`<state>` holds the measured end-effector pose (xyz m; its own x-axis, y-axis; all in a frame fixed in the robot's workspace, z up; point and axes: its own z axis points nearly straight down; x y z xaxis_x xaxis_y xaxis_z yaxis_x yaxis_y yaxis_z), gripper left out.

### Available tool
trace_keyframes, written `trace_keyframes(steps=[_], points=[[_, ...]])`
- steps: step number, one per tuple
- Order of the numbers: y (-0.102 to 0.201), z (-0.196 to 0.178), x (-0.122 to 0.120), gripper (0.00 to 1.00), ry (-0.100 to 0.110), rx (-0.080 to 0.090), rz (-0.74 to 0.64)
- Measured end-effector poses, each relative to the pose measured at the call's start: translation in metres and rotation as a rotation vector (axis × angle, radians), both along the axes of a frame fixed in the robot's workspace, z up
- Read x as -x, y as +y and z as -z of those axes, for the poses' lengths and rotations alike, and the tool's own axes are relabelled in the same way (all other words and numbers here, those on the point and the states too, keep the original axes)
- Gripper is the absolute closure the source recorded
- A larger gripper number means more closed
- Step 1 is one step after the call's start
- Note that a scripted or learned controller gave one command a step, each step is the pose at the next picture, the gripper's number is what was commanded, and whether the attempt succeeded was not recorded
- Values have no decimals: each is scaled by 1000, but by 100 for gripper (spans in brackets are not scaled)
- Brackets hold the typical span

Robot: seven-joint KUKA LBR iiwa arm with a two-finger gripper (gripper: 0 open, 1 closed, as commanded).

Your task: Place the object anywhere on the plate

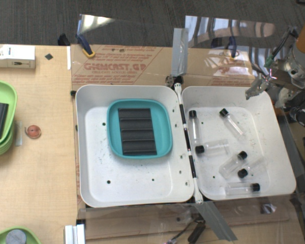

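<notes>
The gripper (257, 88) hangs at the far right corner of the right bin (284, 151), just over its rim, with nothing seen between its tips; whether they are spread or pressed together I cannot tell, since they are small and blurred against the bench.

Nearest to it, down and to its left in the view, lies a clear vial with a black cap (231, 121), its long axis running on a slant from the cap nearest the gripper toward the bin's near right; this looks the easiest one to reach. Beyond it are more vials: one along the bin's left wall (193, 127), lying straight from far to near; one at mid-bin (211, 147), lying crosswise; a pair (234, 164) lower down; the last (242, 188) by the near rim.

Farthest from the gripper, across the divide and well to its left, the teal plate (114, 131) sits in the left bin (91, 177), bearing a dark ribbed insert (138, 131); so any carry must run leftward across both bins.
</notes>
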<state>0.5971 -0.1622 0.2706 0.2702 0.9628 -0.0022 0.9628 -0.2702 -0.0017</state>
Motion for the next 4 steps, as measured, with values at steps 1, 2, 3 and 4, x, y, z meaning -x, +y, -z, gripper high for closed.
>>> trace_keyframes(steps=[1,2,3,4], points=[[-21,-7,-37,0,0,0,15],[-32,-62,-62,0,0,0,88],[-46,-170,-62,0,0,0,230],[-49,-170,-62,0,1,0,368]])
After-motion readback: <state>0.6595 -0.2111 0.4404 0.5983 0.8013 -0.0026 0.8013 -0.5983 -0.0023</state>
